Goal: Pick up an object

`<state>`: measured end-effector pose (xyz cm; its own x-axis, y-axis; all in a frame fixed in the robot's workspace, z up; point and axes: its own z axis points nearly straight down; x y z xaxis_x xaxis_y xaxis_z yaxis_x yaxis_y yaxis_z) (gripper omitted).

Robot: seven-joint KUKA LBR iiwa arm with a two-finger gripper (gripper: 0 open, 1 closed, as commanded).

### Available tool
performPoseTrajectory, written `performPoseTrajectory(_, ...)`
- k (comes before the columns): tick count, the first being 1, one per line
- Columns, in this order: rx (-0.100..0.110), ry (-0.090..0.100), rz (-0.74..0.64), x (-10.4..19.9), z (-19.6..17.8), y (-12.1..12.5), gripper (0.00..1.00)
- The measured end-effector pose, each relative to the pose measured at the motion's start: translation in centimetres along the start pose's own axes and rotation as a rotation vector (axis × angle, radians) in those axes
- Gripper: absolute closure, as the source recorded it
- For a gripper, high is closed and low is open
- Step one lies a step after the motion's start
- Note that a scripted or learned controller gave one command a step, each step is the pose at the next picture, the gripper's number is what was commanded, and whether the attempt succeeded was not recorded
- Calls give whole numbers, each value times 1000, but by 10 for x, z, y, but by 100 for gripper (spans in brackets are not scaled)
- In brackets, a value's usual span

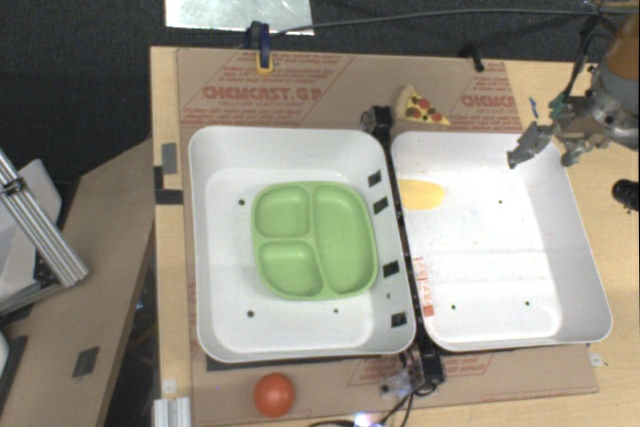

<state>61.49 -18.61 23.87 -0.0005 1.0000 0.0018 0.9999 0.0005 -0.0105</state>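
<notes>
I'm watching the grey two-finger pincer [548, 145] hanging over the far right corner of the right shallow white bin [540, 325], its two fingers standing apart with nothing between them. The grey arm with the orange band [622, 65] is reaching in from the right edge. Inside that right bin I'm seeing a flat pale yellow oval piece [420, 194] lying near the far left corner, close to the divide between the bins and well apart from the pincer. In the left shallow white bin [225, 335] a light green plastic tray with three compartments [314, 239] is sitting flat in the middle. On the cardboard-covered worktop [320, 90], a toy pizza slice [421, 108] is resting just beyond the far rims of the bins, and an orange-red ball [273, 394] is lying in front of the left bin.
</notes>
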Motion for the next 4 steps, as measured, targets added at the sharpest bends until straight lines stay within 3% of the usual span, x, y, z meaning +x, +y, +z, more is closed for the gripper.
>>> performPoseTrajectory(1, -13, -3, -3, 1, -8, 2, 0)
performPoseTrajectory(4, -10, -2, -1, -8, 154, 3, 0)
